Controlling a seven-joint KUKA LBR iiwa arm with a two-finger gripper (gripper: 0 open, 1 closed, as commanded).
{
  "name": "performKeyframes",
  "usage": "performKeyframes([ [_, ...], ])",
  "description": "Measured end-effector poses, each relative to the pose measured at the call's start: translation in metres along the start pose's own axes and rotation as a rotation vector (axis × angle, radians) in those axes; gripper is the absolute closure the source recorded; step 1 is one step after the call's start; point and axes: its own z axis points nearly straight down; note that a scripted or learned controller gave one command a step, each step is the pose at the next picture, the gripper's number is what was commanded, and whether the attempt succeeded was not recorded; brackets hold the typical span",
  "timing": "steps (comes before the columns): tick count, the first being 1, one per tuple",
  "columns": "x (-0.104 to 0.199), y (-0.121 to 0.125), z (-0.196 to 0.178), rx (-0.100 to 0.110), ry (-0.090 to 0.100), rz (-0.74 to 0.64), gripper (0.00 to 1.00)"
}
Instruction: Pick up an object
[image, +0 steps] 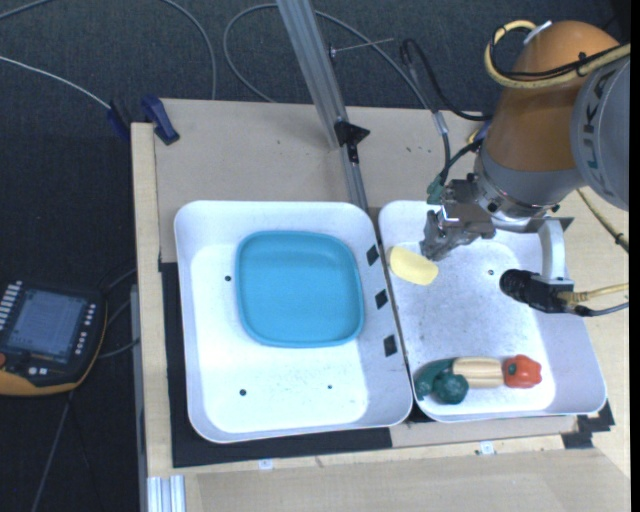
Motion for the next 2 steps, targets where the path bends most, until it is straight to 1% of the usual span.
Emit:
performKeyframes([
  [1, 0.052, 0.010, 0.003, 0.000, 0.000, 0.000, 1.00],
  [2, 0.105, 0.030, 0.027, 0.002, -0.001, 0.001, 1.00],
])
